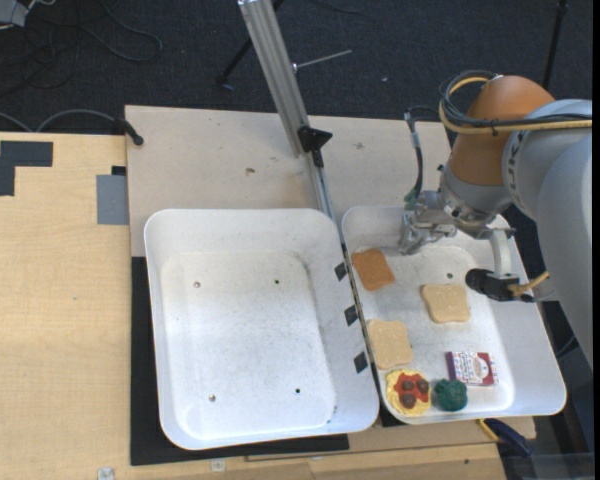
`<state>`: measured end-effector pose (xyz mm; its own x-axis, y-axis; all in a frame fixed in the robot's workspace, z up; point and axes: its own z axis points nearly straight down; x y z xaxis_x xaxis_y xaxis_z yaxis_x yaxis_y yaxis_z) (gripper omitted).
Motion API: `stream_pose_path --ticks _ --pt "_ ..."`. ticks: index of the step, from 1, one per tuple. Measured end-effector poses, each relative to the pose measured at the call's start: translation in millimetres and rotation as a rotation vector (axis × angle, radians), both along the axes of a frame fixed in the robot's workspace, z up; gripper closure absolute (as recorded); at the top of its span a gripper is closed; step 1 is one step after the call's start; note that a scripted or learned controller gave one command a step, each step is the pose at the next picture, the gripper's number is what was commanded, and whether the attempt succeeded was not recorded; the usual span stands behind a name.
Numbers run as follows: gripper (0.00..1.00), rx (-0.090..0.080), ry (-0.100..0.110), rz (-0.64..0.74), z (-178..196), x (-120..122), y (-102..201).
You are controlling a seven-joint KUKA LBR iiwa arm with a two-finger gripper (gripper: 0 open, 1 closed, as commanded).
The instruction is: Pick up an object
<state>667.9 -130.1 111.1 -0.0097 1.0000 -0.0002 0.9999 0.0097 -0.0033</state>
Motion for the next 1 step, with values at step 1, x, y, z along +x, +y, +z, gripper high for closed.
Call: stream_pose_path --ticks 1 --pt "1.00 0.000 -0.006 -0.006 44.0 -1.4 3.5"
